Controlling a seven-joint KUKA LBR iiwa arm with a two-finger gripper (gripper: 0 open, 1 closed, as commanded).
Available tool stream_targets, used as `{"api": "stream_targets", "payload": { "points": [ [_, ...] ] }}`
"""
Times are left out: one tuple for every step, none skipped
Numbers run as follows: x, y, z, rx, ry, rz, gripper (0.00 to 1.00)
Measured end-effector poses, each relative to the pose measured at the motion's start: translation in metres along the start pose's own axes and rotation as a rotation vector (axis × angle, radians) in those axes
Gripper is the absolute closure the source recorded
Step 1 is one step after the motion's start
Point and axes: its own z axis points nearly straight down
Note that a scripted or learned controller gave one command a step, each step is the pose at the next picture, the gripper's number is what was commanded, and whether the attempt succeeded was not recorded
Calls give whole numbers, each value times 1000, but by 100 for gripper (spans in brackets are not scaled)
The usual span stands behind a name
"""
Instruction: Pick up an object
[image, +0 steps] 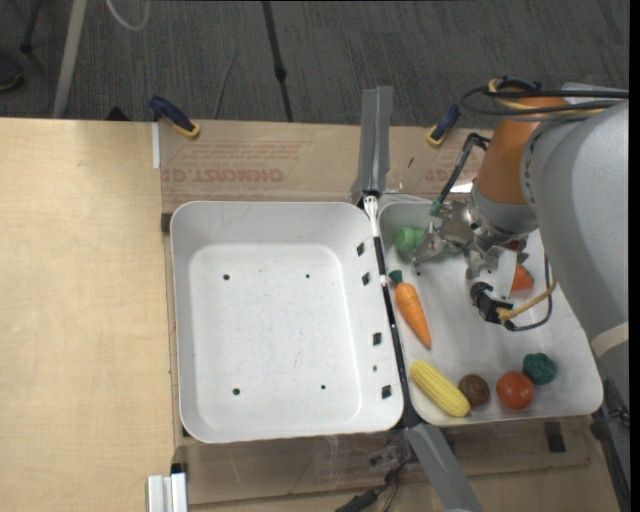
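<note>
Gripper (470, 262) low over right white bin (455, 330), jaw state can't tell. Nearest candidate: small green rounded plastic toy vegetable (408, 238), just left of it at the bin's far corner. Likely light, rigid, slick; grab across its widest middle.

Your arm (585, 200) comes in from the right edge, big grey link filling the upper right corner. Orange band (512, 150) sits just above the wrist, with black and yellow cables looped over the top of it. Wrist points down and to the left. Gripper (470, 262) hangs low below the wrist, metal hardware and a black cable loop around it. You can't read the finger gap from this angle, too cluttered.
</note>
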Motion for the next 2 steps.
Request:
{"api": "stream_targets", "payload": {
  "points": [
    [-72, -94, -73, -1, 1, -25, 0],
    [-136, -123, 1, 0, 2, -48, 0]
  ]
}}
